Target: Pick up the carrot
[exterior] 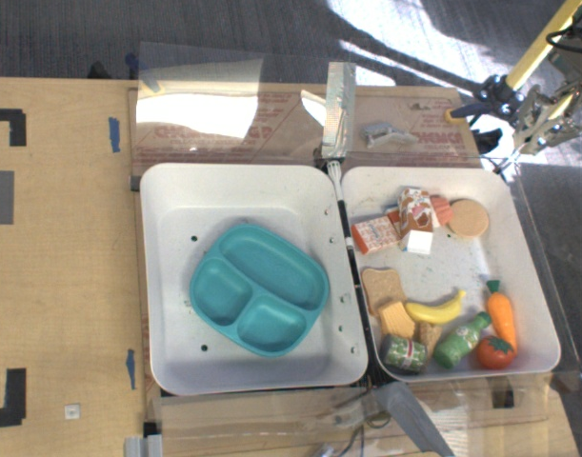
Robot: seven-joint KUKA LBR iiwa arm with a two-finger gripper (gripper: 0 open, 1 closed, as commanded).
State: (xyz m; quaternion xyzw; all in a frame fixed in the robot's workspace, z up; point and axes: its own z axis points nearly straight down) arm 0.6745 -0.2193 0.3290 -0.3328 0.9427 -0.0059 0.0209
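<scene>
- The carrot is lying in the right bin, close to that bin's right wall and toward its near corner, with its green top pointing away from the camera and its tip pointing toward the tomato.
- The tomato is touching or nearly touching the carrot's lower end; a green bottle is sitting just to the carrot's left, and a banana is curving a little further left.
- The gripper is hanging at the upper right of the view, beyond the bin's far right corner and well apart from the carrot; whether its claw is apart or together cannot be told, as the parts there are tangled and small.
- Nothing is being held, so the step in hand is judged to be the approach: the arm is needing to travel toward the near right corner of the right bin.
- A good approach is coming straight down over the carrot's thick orange middle, with the claw closing across the short width, not along its length.
- The bin wall on the right and the bottle on the left are leaving little room, so the claw is likely needing to be centred carefully between them.
- Aiming too low along the carrot is risking a catch on the tomato instead.
- The left bin is holding a teal tray and is playing no part here.
</scene>
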